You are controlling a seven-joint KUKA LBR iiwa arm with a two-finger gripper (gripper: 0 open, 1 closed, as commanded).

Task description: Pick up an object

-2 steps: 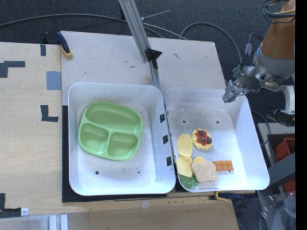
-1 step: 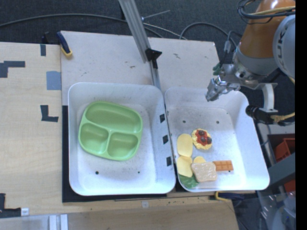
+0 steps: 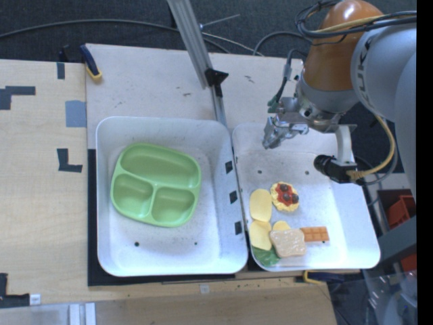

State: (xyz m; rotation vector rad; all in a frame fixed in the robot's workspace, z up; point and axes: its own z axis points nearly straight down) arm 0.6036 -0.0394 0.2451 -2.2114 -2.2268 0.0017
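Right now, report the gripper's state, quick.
Gripper: over the far end of the right bin, nothing between its fingers; open or closed cannot be told.

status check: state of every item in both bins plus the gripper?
gripper: above the right bin's far end, nothing seen between its fingers
green divided plate: flat in the left bin, compartments bare
pizza piece: lying in the right bin
yellow pieces: lying flat, side by side
toast slice: lying on other pieces
orange wafer: lying flat beside the toast
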